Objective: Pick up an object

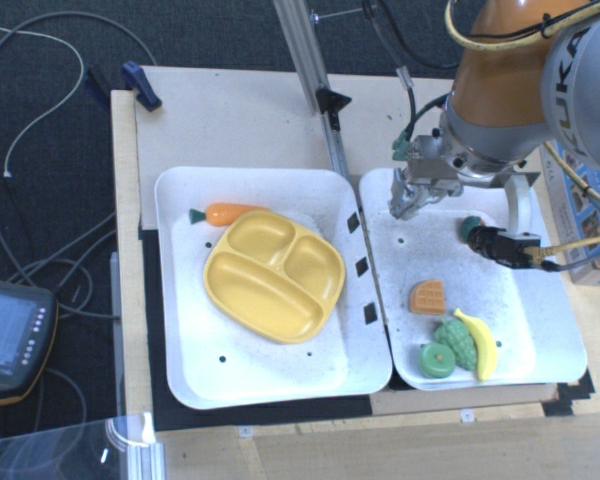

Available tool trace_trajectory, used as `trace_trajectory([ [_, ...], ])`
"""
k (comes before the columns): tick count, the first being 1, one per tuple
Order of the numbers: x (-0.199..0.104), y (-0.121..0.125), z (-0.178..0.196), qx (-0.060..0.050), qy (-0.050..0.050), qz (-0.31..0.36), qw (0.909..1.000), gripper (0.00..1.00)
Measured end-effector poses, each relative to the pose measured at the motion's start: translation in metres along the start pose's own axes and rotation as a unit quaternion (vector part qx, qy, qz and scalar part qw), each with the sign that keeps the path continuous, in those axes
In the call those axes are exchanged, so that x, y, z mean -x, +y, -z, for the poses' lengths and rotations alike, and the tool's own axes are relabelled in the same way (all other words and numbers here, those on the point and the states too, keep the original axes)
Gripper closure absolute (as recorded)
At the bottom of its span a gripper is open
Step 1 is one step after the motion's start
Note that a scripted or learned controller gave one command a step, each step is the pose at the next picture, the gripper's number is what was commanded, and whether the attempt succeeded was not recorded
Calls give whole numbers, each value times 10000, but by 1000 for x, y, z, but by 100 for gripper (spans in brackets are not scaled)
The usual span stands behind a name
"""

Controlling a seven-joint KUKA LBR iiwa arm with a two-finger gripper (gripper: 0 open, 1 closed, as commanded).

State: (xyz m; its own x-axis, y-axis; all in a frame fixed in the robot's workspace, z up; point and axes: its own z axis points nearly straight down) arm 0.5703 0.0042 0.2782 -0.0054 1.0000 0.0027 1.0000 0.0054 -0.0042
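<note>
A pale surface (240, 108) stands over dark carpet and carries two shallow white bins side by side. A handheld screen unit (10, 338) lies on the carpet at the near left.

In the near part of the right bin (540, 308), a small cluster of toys sits close together. The green round piece (436, 359) is nearest, with the bumpy green toy (460, 338) touching it just behind. The yellow banana (482, 346) lies against that toy's right side. A little farther in and apart from them rests the orange waffle piece (428, 297).

The left bin (270, 368) holds a yellow divided plate (274, 274), set at a slant across its middle. An orange carrot (228, 213) with a green top lies just beyond the plate's far edge.

Farther back, the pincer (405, 206) hangs over the far left corner of the right bin, well apart from the toys, with nothing seen in it. Whether it is spread or pressed together cannot be told. The grey and orange arm (510, 58) rises behind it on the right.

At the far side, a metal post (300, 38) slants up from between the bins. A blue clamp (140, 83) grips the surface's far left corner, and cables (40, 78) loop across the carpet.
</note>
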Motion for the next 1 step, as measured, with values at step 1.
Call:
trace_trajectory([
  [1, -46, -6, -6, 1, 0, 4, 10000, 100],
])
